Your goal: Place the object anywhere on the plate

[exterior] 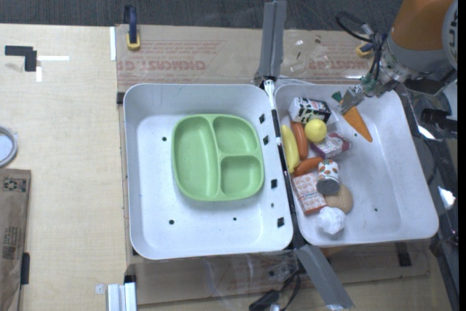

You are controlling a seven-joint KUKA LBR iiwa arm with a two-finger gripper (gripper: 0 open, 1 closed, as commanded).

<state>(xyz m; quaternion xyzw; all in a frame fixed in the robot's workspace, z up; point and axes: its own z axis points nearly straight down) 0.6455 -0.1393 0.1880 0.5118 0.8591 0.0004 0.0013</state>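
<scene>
I am watching the arm (426, 4) reaching in over the far corner of the right bin (408, 178), with the gripper (359, 97) hanging low above that bin's far wall. Right at the gripper's tip a toy carrot (357, 123) is sticking out, its green top tucked up against the tip and its orange body pointing away and down toward the near side. I am reading this as the gripper clenched on the carrot's leafy end, though the contact is small in the camera view and I am treating that as likely rather than certain. The carrot seems to be hanging just above the bin floor, not lying flat.

The green plate (217, 156) is sitting in the left bin (145, 229), well apart from the gripper, off toward the side away from the arm's base and a little nearer to the front of the surface. Between gripper and plate I am seeing the divider wall and a cluster of toy food: a yellow ball (315, 130), a banana (289, 147), a small carton (309, 110).

My judgement: the coming move is a lift followed by a long carry across that divider, keeping the dangling carrot tip above the clutter and the bin walls.
</scene>
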